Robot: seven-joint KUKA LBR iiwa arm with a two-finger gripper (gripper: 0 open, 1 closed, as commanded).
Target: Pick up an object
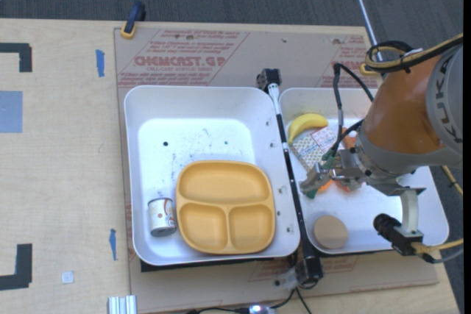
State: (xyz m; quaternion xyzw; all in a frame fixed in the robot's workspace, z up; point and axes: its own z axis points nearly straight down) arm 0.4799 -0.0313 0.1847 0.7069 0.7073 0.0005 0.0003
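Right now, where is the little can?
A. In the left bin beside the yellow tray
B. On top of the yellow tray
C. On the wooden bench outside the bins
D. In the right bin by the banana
A: the can lies in the left bin, just left of the yellow tray.

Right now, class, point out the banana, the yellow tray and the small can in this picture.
banana (pixel 306 124): camera view, middle of its curved body.
yellow tray (pixel 224 205): camera view, ridge between its compartments.
small can (pixel 161 217): camera view, its printed side.
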